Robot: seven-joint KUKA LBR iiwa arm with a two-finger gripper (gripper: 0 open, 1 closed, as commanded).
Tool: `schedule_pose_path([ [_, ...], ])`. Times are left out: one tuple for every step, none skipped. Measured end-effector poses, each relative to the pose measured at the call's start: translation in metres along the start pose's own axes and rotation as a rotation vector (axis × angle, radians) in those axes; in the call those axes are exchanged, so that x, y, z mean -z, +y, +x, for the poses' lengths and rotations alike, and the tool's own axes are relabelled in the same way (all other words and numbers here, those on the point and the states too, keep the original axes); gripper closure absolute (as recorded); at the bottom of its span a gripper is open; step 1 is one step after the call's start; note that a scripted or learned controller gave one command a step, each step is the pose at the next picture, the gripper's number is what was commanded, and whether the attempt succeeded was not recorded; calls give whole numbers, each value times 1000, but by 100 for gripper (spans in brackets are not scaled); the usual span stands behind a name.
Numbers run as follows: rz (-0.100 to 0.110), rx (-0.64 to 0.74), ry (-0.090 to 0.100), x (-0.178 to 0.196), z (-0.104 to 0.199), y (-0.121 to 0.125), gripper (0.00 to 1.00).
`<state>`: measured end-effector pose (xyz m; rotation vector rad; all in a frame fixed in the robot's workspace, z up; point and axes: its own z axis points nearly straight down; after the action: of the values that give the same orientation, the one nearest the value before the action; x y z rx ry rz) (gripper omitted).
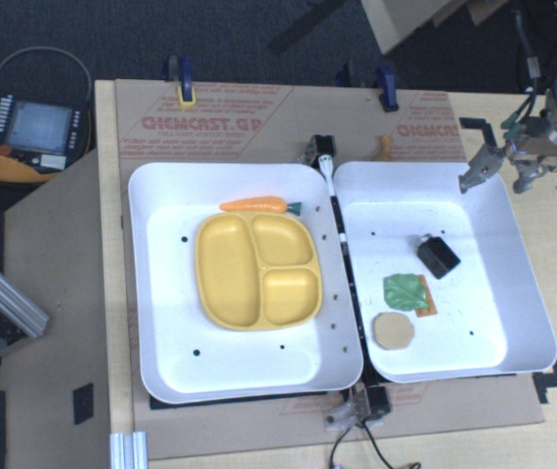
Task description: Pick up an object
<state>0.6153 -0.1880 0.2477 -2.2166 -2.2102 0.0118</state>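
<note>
The right bin (513,262) holds a small black block (439,256), a green leafy piece (406,291) lying on a thin orange-brown slab, and a round tan disc (393,331). In the left bin (161,262) a yellow divided plate (257,268) lies flat, with an orange carrot (254,204) just behind it. My gripper (500,177) hangs over the far right corner of the right bin, above and to the right of the black block. It is open, and nothing sits between its fingers.
Both bins rest on a cardboard sheet (259,115) held by two clamps at the far edge. A black bracket (323,149) sits at the back where the bins meet. A pendant with a screen (39,125) lies off the bench at left.
</note>
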Motion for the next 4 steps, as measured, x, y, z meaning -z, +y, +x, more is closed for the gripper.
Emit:
schedule_pose_path([
  [-13,3,-3,7,1,2,0],
  [-6,3,-1,-55,-4,-1,0],
  [-7,3,-1,-99,-8,-3,0],
  [-8,4,0,-143,-2,-3,0],
])
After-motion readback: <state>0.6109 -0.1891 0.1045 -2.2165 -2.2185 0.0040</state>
